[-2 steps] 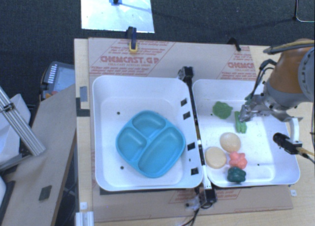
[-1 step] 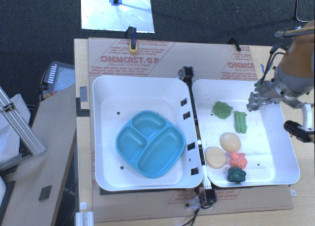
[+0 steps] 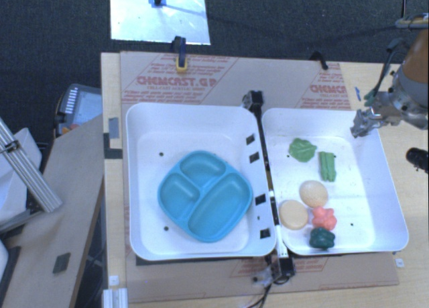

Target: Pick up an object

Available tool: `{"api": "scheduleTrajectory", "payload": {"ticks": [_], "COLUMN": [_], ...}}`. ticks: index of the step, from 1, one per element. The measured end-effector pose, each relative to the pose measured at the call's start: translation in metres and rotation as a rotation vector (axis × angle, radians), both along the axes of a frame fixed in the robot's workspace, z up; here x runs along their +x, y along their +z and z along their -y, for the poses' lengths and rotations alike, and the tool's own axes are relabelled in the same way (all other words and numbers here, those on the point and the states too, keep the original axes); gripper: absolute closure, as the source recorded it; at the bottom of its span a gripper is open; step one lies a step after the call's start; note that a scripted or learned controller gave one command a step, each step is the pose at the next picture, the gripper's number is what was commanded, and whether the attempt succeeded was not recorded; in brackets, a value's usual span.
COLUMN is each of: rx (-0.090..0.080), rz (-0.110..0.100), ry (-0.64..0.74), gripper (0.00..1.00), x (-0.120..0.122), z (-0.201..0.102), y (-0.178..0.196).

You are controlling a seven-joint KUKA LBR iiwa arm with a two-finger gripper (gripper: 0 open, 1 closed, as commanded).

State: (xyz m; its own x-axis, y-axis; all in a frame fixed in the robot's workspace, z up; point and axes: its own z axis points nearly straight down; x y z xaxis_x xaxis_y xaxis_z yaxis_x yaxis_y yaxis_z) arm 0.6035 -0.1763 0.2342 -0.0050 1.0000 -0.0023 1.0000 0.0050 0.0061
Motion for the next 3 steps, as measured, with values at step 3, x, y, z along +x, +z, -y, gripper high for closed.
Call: {"api": "scheduleTrajectory", "payload": {"ticks": [3], "rx": [0.002], "rz": [-0.005], "ry": [0.001], "gripper": [1.00], "x": [-0.018], "z": [-0.085], "y": [0.041]}}
